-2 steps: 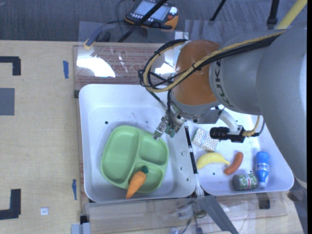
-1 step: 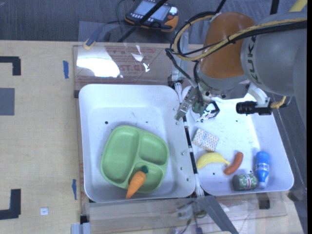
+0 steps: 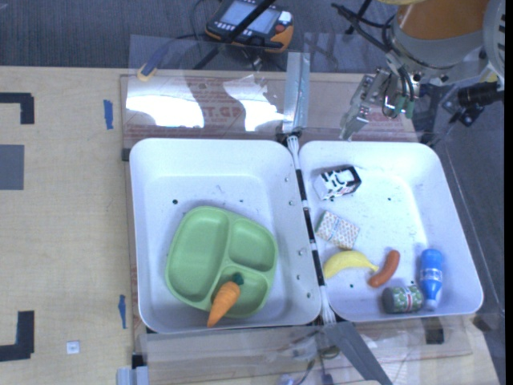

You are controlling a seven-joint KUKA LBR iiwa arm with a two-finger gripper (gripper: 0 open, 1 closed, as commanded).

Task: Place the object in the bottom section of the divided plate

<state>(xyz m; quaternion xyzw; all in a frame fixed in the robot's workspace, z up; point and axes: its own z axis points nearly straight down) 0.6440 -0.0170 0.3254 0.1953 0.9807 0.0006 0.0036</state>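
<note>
- Bench (image 3: pixel 56 215): pale wood-look surface with black corner marks and bits of blue tape on its 9 o'clock side; it bears two shallow white bins side by side.
- Left bin (image 3: pixel 152 175): white, holding the divided plate.
- Divided plate (image 3: pixel 200 255): green, three sections, lying in the lower middle of the left bin, turned a little off square. Two sections lie toward 12 o'clock, one toward 6 o'clock.
- Carrot (image 3: pixel 224 299): orange toy with a dark green top, lying aslant across the plate's 6 o'clock section; its green end points toward 1 o'clock and its tip pokes over the plate's rim toward 7 o'clock.
- Right bin (image 3: pixel 449 191): white, touching the left bin along a shared middle edge.
- Black-and-white packet (image 3: pixel 339 182): at the right bin's 11 o'clock area.
- Patterned pouch (image 3: pixel 337 229): pale with small dots, just toward 6 o'clock from the packet.
- Banana (image 3: pixel 349 262): yellow, at the bin's 8 o'clock side, just below the pouch.
- Sausage (image 3: pixel 385 268): orange-red, just to the 3 o'clock side of the banana.
- Can (image 3: pixel 402 298): dark green, lying on its side at the bin's 5 o'clock corner.
- Blue bottle (image 3: pixel 431 275): beside the can, touching or nearly touching it.
- Gripper (image 3: pixel 370 107): hangs outside the right bin, beyond its 12 o'clock rim, grasping nothing; how widely it is spread cannot be told.
- Handheld device (image 3: pixel 248 18): black and orange, on the floor at 12 o'clock.
</note>
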